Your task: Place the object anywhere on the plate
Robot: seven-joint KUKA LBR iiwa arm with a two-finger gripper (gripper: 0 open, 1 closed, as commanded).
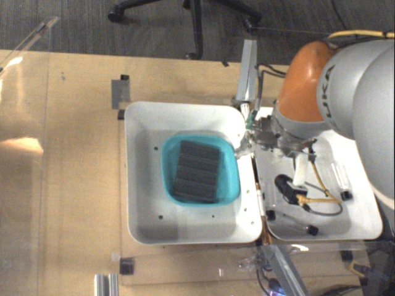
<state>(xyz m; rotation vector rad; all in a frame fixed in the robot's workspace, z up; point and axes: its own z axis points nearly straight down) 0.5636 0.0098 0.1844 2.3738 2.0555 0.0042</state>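
Note:
A dark grey ribbed block [197,170] lies flat on the turquoise plate [229,179] in the middle of the left bin [142,165]. Nothing touches the block. My gripper [289,160] hangs over the right bin [358,214], near its left wall and to the right of the plate. It is mostly hidden beneath the orange-banded wrist [305,91].
The wall where the two bins meet [254,184] runs between the gripper and the plate. A metal post [247,73] stands behind the bins. Bare wooden bench [62,184] spreads to the left, and a chair base [191,5] stands on the floor behind.

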